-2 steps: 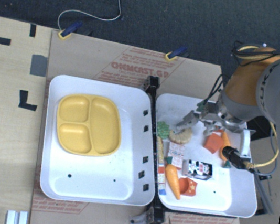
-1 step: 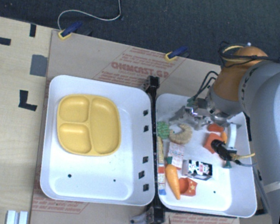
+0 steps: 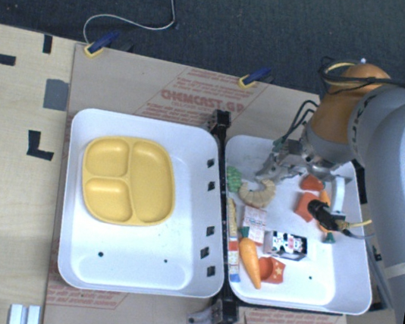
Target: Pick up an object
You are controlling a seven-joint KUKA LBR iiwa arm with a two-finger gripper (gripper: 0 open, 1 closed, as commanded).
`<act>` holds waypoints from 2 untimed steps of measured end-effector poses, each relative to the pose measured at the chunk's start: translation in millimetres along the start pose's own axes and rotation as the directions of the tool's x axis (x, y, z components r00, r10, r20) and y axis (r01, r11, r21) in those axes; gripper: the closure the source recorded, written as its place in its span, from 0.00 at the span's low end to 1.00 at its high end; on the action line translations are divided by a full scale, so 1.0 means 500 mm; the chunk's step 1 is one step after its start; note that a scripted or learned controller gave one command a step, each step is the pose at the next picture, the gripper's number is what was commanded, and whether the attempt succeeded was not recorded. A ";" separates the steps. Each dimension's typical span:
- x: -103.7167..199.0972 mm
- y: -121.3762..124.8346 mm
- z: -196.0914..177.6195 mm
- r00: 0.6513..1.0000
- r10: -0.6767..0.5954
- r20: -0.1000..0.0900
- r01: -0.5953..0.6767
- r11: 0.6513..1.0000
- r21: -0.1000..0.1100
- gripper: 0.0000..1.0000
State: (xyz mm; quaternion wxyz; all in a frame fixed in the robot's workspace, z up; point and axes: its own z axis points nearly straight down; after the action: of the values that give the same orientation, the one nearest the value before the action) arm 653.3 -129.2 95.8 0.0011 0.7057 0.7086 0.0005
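Gripper (image 3: pixel 271 173), spread unclear, hovers over tan pastry (image 3: pixel 259 195) in right bin (image 3: pixel 346 293); likely light, soft, best pinched mid-body.

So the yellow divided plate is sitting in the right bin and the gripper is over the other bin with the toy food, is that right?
Not quite. The camera view shows the yellow divided plate in the left bin; the gripper is over the right bin with the toy food.

You've got a yellow divided plate (image 3: pixel 128 181) in the left bin (image 3: pixel 131 268); blue clamps (image 3: pixel 257 75) hold the cardboard sheet (image 3: pixel 190 98).
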 end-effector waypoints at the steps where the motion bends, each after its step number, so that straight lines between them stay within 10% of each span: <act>1: 0.085 -0.119 -0.179 1.000 0.002 -0.002 -0.002 1.000 0.001 1.00; 2: 0.084 -0.121 -0.177 1.000 0.002 -0.002 -0.002 1.000 0.004 0.00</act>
State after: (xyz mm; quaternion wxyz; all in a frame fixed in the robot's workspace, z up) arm 592.7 -87.1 184.0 -0.0008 0.7065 0.7077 -0.0003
